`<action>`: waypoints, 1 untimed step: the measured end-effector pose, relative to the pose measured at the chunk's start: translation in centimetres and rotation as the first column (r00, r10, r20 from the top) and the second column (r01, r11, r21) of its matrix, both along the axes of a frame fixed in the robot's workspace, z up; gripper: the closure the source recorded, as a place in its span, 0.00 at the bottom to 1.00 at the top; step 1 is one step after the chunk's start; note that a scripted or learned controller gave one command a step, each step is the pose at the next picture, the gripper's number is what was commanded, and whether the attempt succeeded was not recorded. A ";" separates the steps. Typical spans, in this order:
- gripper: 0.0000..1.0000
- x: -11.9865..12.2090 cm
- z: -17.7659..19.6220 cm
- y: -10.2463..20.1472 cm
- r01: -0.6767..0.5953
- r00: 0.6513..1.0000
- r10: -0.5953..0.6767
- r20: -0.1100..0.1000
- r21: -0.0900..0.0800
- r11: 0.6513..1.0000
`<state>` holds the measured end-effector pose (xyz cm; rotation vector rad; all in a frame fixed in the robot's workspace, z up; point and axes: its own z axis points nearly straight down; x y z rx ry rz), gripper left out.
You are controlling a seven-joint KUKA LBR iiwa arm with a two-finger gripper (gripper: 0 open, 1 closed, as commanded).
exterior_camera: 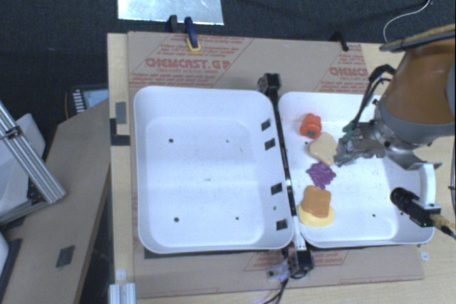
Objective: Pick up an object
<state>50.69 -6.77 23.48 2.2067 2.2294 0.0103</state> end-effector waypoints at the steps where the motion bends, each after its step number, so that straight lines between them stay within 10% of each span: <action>1: 1.00 -1.9 16.6 6.3 -0.002 1.000 0.002 0.009 0.001 1.000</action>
